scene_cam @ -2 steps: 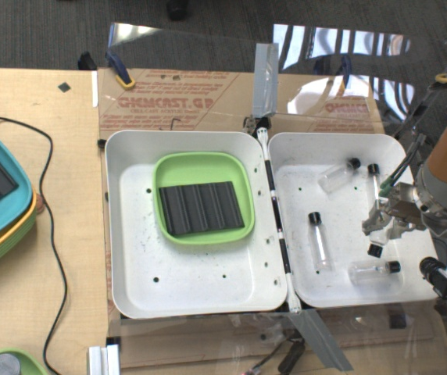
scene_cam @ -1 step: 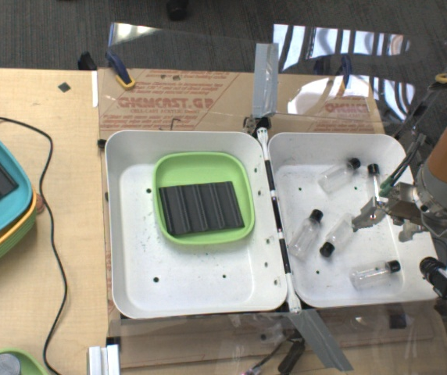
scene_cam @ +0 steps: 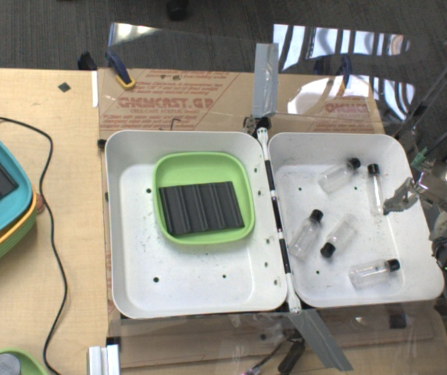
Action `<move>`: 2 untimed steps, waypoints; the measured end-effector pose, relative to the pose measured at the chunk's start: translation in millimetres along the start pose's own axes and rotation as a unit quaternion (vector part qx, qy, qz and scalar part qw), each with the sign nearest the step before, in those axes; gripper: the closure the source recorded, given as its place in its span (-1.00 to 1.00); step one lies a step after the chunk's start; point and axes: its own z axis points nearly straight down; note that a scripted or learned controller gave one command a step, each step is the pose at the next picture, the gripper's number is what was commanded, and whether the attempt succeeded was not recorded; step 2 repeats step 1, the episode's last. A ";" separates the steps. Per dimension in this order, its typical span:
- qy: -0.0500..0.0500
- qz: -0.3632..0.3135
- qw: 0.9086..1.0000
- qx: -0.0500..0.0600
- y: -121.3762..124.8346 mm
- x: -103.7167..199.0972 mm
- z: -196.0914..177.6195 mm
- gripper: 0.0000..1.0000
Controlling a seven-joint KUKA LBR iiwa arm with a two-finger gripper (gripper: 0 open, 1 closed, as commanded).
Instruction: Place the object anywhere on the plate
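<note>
Two white bins sit side by side on my bench, and I read them from the left. Off to the far left, on the wooden tabletop (scene_cam: 59,233), I see a stack of teal and yellow trays (scene_cam: 1,201) with a black cable (scene_cam: 51,209) curling past it. The left bin (scene_cam: 130,280) holds a green plate (scene_cam: 204,198), and a dark ribbed mat (scene_cam: 202,208) lies flat on that plate. The right bin (scene_cam: 411,287) holds five clear vials with black caps, all lying on their sides. One vial (scene_cam: 307,231) lies near the bin's left wall, another (scene_cam: 339,235) just beside it toward the middle. A third vial (scene_cam: 338,176) lies nearer the back, with a fourth vial (scene_cam: 375,187) close to its right, pointing front to back. The fifth vial (scene_cam: 373,272) rests near the front right corner. None of them is on the plate. At the right edge of the right bin I see the gripper (scene_cam: 403,198), metal fingers over the rim, near the fourth vial but apart from it. I cannot tell how wide it stands, and I see nothing between its fingers.
</note>
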 end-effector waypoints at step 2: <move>0.000 0.107 0.994 0.000 22.0 -32.9 -70.9 -1.00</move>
